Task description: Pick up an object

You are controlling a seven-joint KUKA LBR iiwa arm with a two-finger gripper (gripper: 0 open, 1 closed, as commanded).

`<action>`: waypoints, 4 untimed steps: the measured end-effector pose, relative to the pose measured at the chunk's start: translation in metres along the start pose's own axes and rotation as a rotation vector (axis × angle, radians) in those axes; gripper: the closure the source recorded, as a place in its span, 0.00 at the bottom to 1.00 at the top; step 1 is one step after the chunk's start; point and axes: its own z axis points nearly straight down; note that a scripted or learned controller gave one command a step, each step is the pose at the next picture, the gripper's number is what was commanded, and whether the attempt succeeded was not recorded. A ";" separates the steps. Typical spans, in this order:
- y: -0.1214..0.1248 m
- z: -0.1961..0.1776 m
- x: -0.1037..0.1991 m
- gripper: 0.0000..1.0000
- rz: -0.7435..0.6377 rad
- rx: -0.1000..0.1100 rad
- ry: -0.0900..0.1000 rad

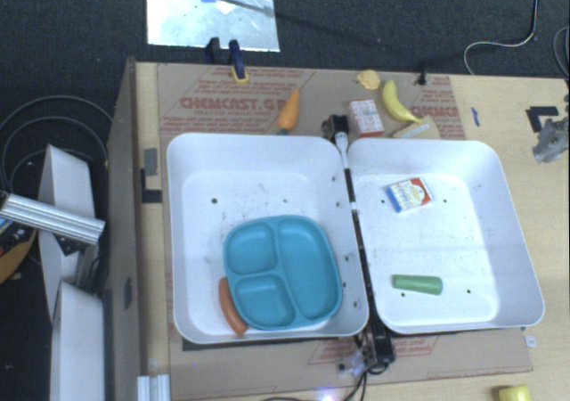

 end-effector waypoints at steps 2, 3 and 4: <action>-0.010 0.012 -0.001 1.00 0.004 0.003 0.000; 0.028 0.022 0.007 1.00 -0.002 0.001 -0.001; 0.028 0.026 -0.001 1.00 0.002 0.002 -0.001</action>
